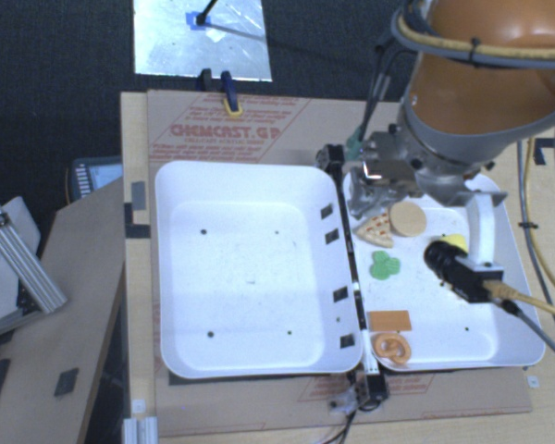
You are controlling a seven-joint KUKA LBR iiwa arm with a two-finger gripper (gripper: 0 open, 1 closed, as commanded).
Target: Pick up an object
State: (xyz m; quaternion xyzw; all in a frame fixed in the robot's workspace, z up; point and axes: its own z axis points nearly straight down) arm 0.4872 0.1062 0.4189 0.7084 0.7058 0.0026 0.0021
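My claw [370, 188] hangs low over the right bin [499, 336], just above the pizza slice [376, 230] (grip state: cannot tell). Nothing lifted; the pick remains.

Pretzel [391, 348] in right bin [509, 336] – near corner.

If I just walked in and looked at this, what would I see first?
Most likely the big grey arm with its orange band, looming over the top right. Its gripper hangs at the far end of the right bin, just above a pizza-like wedge and a tan round disc. Nearer you lie a green piece, an orange rectangle and a pretzel.
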